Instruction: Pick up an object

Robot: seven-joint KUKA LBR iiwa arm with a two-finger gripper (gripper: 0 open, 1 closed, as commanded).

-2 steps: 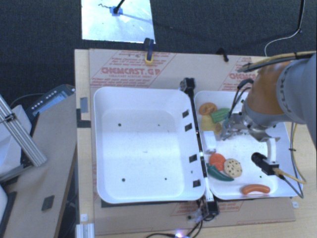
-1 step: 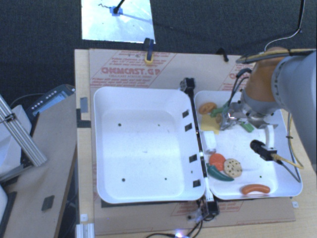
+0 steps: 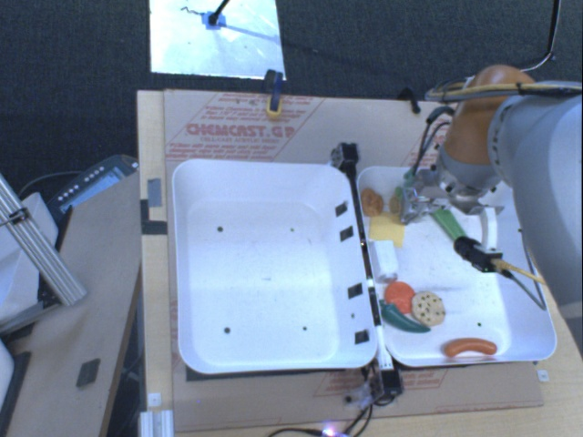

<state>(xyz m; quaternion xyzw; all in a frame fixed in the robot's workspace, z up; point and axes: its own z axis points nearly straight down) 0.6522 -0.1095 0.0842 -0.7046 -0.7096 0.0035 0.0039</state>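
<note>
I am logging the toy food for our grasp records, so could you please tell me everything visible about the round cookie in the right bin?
The cookie is a small round disc, tan with dark specks like chocolate chips, seemingly plastic toy food. It lies flat on the floor of the right bin, toward the near side. Its left edge touches or overlaps the red-orange round piece, and the green pepper lies against its lower left. It lies apart from the gripper.

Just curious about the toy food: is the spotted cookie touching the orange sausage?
Apart. The camera view shows bare white bin floor between the cookie and the sausage, which lies nearer the front rim of the right bin.
</note>
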